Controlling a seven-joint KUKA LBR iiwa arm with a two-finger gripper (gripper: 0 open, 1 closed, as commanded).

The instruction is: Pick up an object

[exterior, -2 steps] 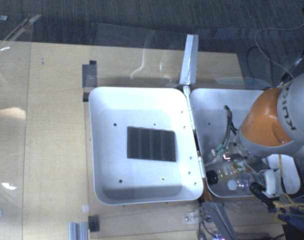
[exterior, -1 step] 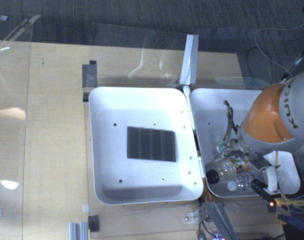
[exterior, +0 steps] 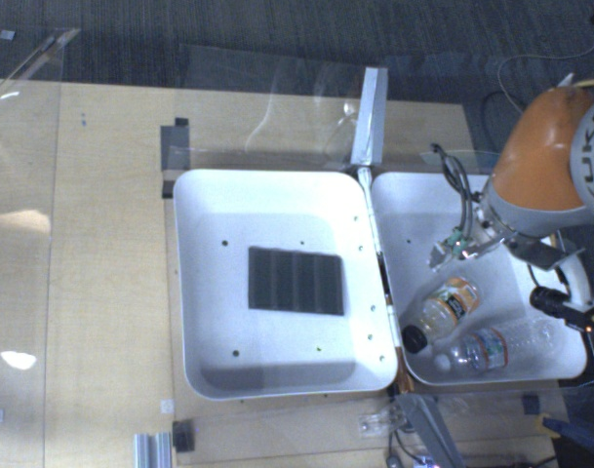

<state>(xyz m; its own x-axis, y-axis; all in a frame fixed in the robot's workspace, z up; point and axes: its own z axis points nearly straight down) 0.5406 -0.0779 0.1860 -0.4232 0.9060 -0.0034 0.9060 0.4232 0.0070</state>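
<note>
In the right bin (exterior: 404, 224) lies a clear bottle (exterior: 443, 308) with a yellow-brown label, its black cap (exterior: 414, 338) pointing to the bin's front left corner. Beside it, nearer the front wall, lies a crumpled clear bottle (exterior: 478, 351) with a blue label. My gripper (exterior: 459, 247) hangs over the right bin's middle, just behind and above the labelled bottle, below the orange wrist band (exterior: 540, 159). Nothing visibly sits in the gripper.
The left bin (exterior: 209, 213) holds a dark grey ribbed rectangular pad (exterior: 297, 281) at its centre. A metal divider post (exterior: 369, 115) rises behind the gap between the bins. Cables (exterior: 560, 305) trail from the arm at the right bin's right side.
</note>
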